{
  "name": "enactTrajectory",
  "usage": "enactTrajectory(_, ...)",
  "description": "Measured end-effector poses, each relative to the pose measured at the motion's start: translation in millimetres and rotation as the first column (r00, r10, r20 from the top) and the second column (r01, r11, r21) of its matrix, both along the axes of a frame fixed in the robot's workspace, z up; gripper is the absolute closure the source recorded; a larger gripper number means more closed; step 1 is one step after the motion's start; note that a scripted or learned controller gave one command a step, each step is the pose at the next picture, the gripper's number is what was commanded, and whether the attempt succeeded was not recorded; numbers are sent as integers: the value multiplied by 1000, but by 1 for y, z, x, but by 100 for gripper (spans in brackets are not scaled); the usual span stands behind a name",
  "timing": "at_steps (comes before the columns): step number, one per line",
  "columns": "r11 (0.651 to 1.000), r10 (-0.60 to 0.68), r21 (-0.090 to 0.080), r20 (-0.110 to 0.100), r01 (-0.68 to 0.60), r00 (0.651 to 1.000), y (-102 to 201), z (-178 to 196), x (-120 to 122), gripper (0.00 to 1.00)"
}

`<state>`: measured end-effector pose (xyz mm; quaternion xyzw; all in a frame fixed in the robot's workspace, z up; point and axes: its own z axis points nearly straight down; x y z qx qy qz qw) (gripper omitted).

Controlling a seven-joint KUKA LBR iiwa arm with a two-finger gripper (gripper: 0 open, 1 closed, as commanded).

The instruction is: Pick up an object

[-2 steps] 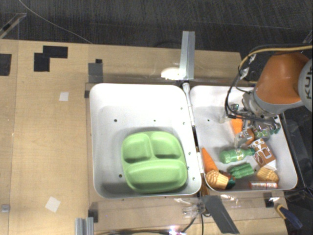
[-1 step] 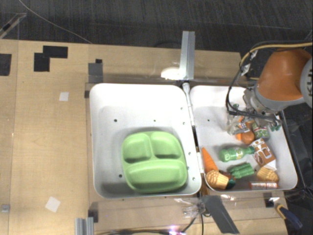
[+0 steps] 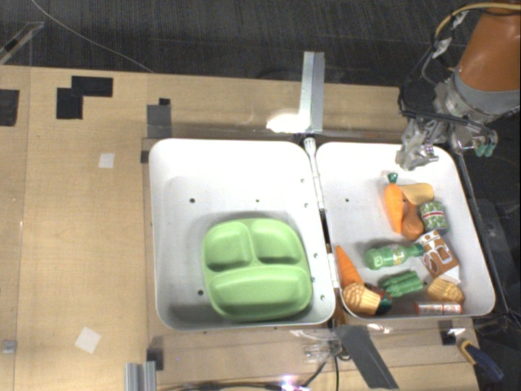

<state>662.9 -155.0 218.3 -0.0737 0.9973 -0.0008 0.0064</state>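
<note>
The divider (image 3: 313, 187) where the two white bins meet is serving as the landmark here. To its left, the left bin (image 3: 175, 169) is holding a green sectioned tray (image 3: 256, 269) in its near half, leaving the far half and the wall-side strips open. To the right of the divider, the right bin (image 3: 350, 169) is carrying the loose objects, all crowding its near and outer parts: an orange carrot (image 3: 394, 206) lying beside a tan piece (image 3: 418, 192), a small can with a green label (image 3: 431, 216), a brown carton (image 3: 440, 255), a green bottle (image 3: 387, 257) lying on its side, a second carrot (image 3: 348, 267) resting closest to the divider, a dark green piece (image 3: 403, 283) and two yellow corn-like pieces (image 3: 362, 300) along the near wall. The floor just right of the divider at the far end is lying bare. The end effector (image 3: 417, 155) is hanging over the right bin's far outer corner, above the upper carrot, gripping nothing; whether its fingers are spread I cannot tell. The tan surface (image 3: 73, 243) is stretching wide left of the bins.
</note>
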Motion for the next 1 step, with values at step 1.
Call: enactTrajectory(1, 1000, -1, 2, -8, 1, 1000, 0, -5, -2, 0)
